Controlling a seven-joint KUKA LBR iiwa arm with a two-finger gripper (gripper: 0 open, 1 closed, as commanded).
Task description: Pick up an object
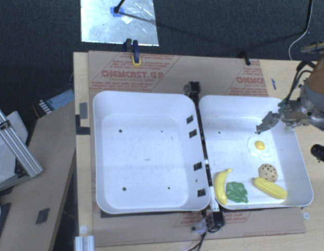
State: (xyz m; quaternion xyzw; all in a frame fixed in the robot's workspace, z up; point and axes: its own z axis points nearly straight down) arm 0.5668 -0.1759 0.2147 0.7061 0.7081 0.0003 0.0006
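2 shallow white bins sat side by side on the bench [151, 69], and all 5 toy foods lay in the right bin [224, 114], while the left bin [125, 101] carried only small dark marks on its floor. A fried egg [259, 146] rested toward that bin's right edge, about halfway along it. A round cookie [267, 171] lay nearer the front, just beside a yellow corn cob [270, 188] that pointed at a slant toward the front right corner. At the front left corner a banana [221, 185] curved along the dividing wall, with a green leafy piece [236, 192] touching its right side. The arm [314, 95] reached in over the right edge of the right bin, and the gripper [266, 123] hung above the floor near the rear right area, just behind the fried egg and apart from it. Its fingers pointed toward the left and down, with nothing seen between them; whether they stood wide or narrow I could not tell from this slant. A metal sheet [119, 14] lay beyond the rear edge of the bench.
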